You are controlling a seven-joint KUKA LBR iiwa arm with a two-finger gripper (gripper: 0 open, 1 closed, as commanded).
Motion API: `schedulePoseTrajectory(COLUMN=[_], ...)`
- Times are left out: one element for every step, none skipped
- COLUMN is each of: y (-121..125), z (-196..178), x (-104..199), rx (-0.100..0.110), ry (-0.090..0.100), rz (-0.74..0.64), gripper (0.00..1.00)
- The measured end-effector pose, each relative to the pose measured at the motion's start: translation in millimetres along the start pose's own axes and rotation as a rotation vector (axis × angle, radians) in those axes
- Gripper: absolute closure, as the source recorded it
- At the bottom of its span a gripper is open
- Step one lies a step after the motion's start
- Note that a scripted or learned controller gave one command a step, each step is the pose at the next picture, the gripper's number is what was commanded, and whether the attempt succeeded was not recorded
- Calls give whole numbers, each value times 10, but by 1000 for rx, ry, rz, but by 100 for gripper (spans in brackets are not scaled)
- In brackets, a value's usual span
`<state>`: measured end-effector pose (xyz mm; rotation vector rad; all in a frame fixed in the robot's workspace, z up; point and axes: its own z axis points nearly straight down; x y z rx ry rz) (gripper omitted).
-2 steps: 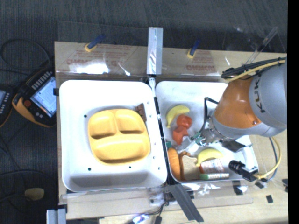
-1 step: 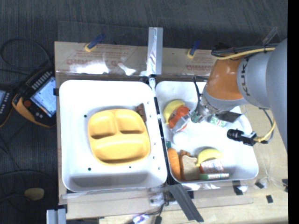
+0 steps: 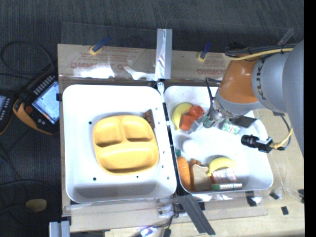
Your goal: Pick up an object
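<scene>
Camera view has the gripper (image 3: 211,120) low in the right bin (image 3: 256,174), toward eleven o'clock of it, just beside a red-orange piece (image 3: 190,118) and a yellow banana-like fruit (image 3: 178,113). Whether it is open or closed I cannot tell. A clean pick probably means centring over one item, clear of the bin wall, then closing before lifting.

You look down on an evenly, brightly lit bench. Glare whitens the clear plastic sheet (image 3: 106,65) behind the bins, and the left bin (image 3: 79,181) nearly blows out, losing surface detail. Shadows are soft and short beside the yellow tray (image 3: 126,144). The dark floor (image 3: 29,14) stays dim. The whole frame is slightly soft and grainy.
</scene>
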<state>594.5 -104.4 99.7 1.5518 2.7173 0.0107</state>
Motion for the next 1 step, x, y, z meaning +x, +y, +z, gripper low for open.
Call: schedulePoseTrajectory(y=[658], z=[-830], x=[443], rx=[16], ry=[6], rz=[284], gripper=[100])
